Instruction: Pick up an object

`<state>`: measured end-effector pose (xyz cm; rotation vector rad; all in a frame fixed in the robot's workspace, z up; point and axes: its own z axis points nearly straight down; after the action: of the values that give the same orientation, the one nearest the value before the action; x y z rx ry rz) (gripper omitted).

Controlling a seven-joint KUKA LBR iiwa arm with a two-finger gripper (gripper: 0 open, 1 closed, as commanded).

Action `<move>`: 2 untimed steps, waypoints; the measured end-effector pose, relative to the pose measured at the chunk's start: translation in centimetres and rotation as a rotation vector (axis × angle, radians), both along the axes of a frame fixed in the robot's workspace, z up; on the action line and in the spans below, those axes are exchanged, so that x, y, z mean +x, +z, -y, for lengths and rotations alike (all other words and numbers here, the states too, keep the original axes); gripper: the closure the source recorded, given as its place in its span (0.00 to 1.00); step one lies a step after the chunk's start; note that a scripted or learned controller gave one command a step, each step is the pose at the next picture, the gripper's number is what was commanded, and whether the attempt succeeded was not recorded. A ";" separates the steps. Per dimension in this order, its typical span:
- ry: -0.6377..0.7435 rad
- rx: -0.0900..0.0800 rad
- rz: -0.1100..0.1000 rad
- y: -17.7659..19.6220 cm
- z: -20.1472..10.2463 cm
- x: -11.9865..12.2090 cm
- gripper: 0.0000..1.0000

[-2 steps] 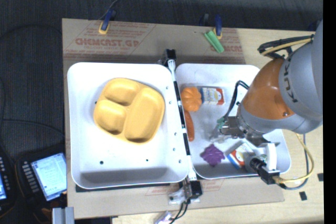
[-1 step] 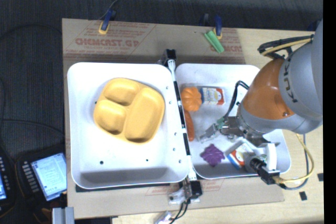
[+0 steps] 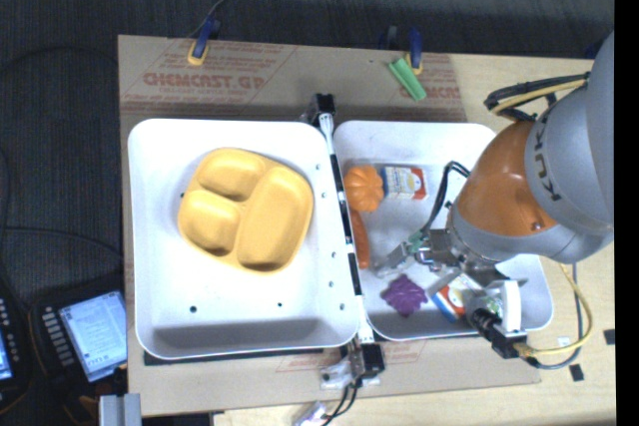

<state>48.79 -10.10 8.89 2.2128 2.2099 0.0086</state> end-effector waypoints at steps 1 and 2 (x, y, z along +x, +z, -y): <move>-0.002 -0.003 0.001 0.0 -0.3 0.0 0.00; -0.002 -0.002 0.001 0.0 -0.3 0.0 0.00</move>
<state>48.77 -9.83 8.88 2.2134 2.2068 0.0079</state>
